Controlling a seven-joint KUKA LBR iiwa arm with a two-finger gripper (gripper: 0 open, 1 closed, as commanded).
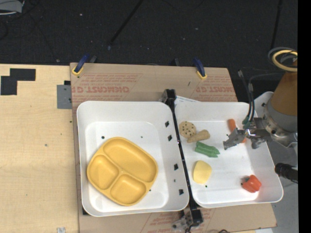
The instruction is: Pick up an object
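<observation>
Nearest the camera, a yellow divided plate (122,171) sits in the left bin (87,130). Across the right bin (218,198) lie a cookie (187,128), green bean pod (207,150), yellow lemon-like piece (202,172) and red pepper (251,183). Above its right side hovers the gripper (236,139), fingers spread, pinching nothing.

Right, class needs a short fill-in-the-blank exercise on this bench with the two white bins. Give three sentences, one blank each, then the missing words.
1. The yellow divided plate lies in the ____ bin of the camera view.
2. The green pepper lies just above the ____ lemon-like fruit in the right bin.
3. The gripper hovers over the right bin, to the ____ of the green pepper in the image.

Missing words: left; yellow; right
</observation>
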